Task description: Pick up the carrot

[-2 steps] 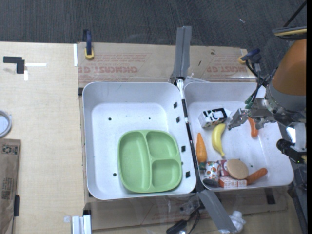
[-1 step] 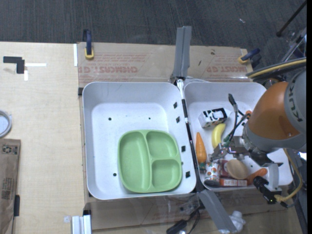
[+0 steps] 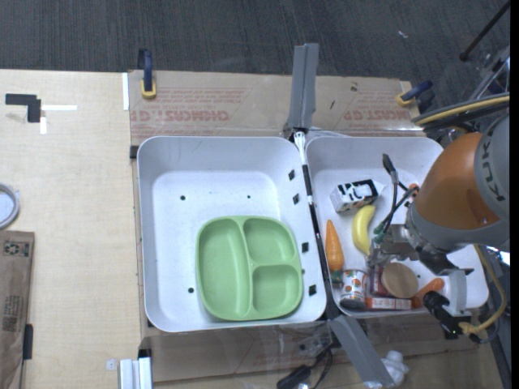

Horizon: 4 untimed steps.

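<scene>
The orange carrot (image 3: 333,245) lies lengthwise in the right bin (image 3: 324,154), close against its left wall. My gripper (image 3: 379,254) hangs low over the middle of that bin, to the right of the carrot and just past the banana (image 3: 362,228). A gap separates it from the carrot. The grey arm with its orange band (image 3: 454,189) covers the bin's right side.
Around the gripper lie a white and black box (image 3: 355,194), a small can (image 3: 351,287), a brown round cup (image 3: 399,280) and a red flat packet (image 3: 389,302). The left bin (image 3: 162,217) holds a green divided plate (image 3: 250,267).
</scene>
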Each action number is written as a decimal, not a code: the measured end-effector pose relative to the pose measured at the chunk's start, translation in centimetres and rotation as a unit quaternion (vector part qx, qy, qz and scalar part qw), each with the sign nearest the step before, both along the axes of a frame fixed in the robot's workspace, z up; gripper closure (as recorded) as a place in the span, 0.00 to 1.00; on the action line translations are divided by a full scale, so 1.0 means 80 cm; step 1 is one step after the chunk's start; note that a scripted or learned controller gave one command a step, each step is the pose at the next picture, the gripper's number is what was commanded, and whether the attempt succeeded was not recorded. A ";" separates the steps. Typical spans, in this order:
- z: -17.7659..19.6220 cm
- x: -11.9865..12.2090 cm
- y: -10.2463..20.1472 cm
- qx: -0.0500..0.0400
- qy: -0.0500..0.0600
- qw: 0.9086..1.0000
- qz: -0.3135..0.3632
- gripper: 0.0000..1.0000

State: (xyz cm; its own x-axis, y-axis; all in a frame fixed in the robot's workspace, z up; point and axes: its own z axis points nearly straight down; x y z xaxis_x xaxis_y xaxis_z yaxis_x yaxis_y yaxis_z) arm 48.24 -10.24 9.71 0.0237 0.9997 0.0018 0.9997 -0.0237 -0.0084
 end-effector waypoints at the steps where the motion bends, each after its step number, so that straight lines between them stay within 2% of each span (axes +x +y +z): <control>1: 0.116 0.023 0.074 -0.001 -0.003 0.996 0.092 1.00; 2: 0.116 -0.005 0.140 0.001 -0.003 0.927 0.374 1.00; 3: 0.116 0.005 0.191 0.002 -0.003 0.860 0.511 1.00; 4: 0.114 -0.006 0.317 0.001 -0.003 0.879 0.477 1.00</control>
State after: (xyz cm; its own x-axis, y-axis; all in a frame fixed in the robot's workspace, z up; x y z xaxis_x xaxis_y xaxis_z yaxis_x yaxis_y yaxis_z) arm 47.78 15.10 18.82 -0.8250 0.5651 0.0013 0.5651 0.8250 -0.0030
